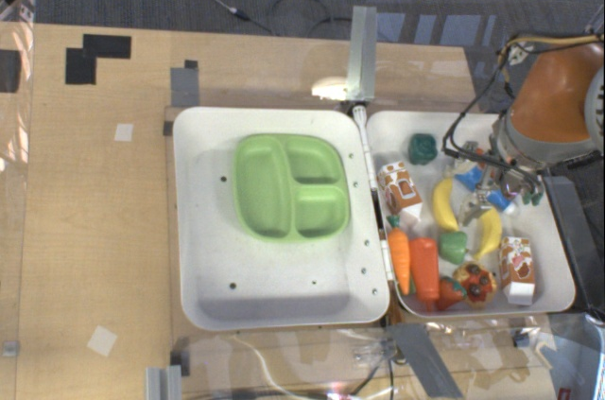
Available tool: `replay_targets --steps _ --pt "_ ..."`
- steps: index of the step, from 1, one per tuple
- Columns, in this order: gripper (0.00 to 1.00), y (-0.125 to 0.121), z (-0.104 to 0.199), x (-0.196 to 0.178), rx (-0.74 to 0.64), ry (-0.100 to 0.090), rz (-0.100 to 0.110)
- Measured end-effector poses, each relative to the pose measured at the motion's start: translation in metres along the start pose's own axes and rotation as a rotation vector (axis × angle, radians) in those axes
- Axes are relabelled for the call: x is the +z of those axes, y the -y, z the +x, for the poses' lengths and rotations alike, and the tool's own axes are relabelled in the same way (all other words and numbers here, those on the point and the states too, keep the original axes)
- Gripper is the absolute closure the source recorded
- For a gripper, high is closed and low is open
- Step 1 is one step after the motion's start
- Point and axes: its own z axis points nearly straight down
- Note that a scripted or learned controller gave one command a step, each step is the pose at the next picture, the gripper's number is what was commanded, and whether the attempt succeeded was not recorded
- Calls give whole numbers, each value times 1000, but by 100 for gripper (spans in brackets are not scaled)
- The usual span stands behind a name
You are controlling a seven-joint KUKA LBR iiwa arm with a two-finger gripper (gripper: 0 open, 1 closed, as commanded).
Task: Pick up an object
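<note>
Overhead, the gripper (488, 197) hovers between two toy bananas (444, 203) in the right bin (558, 280); its grip cannot be told; carton (401, 187) print unreadable.

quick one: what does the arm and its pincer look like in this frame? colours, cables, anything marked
The arm enters from the right: a rounded orange band above a grey wrist section. Thin black cables loop off the wrist and trail toward the pincer. The pincer is a small metallic grey assembly with dark parts, seen over the right bin. No readable markings or labels at this resolution.
</note>
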Motion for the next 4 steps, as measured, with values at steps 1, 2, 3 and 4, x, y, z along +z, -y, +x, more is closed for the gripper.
replay_targets --steps 1,2,3,4 --pt "0 4 -4 0 -10 0 0" --pt "0 1 -18 1 -3 0 -1" --pt "0 -2 13 0 42 0 -1" --pt "0 -21 50 -2 11 3 1"
